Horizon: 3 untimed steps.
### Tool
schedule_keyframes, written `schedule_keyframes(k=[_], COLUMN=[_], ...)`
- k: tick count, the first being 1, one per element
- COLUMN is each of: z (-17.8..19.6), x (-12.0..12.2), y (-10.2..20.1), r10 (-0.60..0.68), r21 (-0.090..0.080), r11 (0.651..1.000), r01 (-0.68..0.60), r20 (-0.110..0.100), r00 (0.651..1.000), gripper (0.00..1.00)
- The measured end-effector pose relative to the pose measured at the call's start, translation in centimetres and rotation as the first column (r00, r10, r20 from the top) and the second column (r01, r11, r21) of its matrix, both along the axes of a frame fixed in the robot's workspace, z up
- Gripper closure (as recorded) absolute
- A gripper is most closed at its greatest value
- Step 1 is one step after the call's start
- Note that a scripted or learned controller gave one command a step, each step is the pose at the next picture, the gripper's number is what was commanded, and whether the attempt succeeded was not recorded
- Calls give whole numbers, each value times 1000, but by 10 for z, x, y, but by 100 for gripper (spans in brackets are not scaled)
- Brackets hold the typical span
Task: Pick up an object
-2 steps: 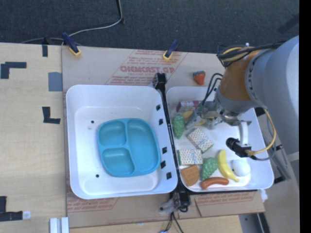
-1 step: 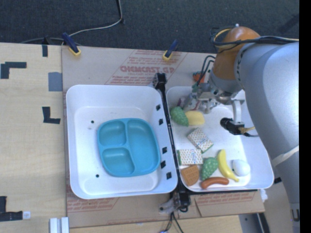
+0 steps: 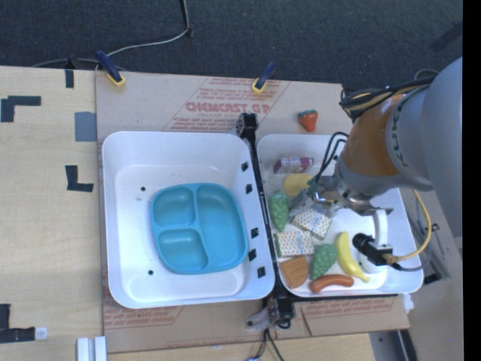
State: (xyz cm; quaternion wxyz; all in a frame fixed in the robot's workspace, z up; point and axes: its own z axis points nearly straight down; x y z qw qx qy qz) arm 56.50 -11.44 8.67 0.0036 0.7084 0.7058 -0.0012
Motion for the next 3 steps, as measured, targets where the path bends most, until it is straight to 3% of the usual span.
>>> schedule_keyframes(k=[2,3], z=[-2,8], x=[104,104], y=[18,18], r10=[5,6], r21=[6,4], r11=[1000,1000], r01=[-5,-6], r20=[-1,-3], r00=[1000,1000], gripper=[0,100])
